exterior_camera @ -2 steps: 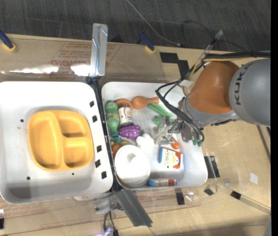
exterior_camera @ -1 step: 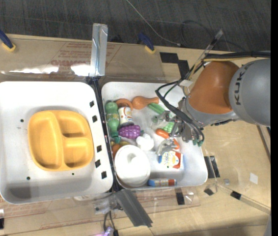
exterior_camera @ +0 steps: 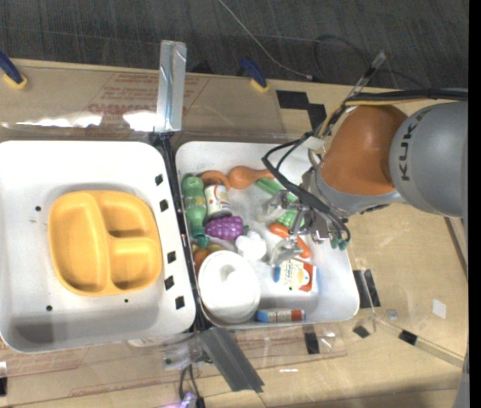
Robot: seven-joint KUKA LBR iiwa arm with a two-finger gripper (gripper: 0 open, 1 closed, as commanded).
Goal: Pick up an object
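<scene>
Nearest to you, along the bottom wall of the right bin point(exterior_camera: 342, 300), a marker-like pen point(exterior_camera: 280, 315) lies flat, below the gripper and slightly to its left. Next to it, a white bowl turned upside down point(exterior_camera: 228, 286) fills the bin's lower left corner, down and left of the gripper. A small white carton with a red and blue label point(exterior_camera: 296, 275) lies just under the gripper, close to touching it.

Your gripper point(exterior_camera: 290, 238) is down in the middle of the right bin, among the clutter. You cannot tell whether it is spread or closed, or whether anything sits in it, because cables and toys crowd around the tip. An orange carrot-like piece point(exterior_camera: 281, 229) lies right at the gripper, and a small white lump point(exterior_camera: 251, 246) sits just to its left.

Further left of the gripper you see a bunch of purple toy grapes point(exterior_camera: 225, 226), and beyond that a green vegetable toy point(exterior_camera: 194, 206) against the bin's left wall. A small can with a red and white label point(exterior_camera: 216, 200) stands up and to the left. Above the gripper, toward the far wall, a tan pear-shaped toy point(exterior_camera: 245, 177) lies on its side.

The arm's orange band point(exterior_camera: 361, 153) hangs up and to the right of the gripper.

Well off to the left, in the left bin point(exterior_camera: 11, 228), a yellow divided tray point(exterior_camera: 104, 240) lies flat.
</scene>
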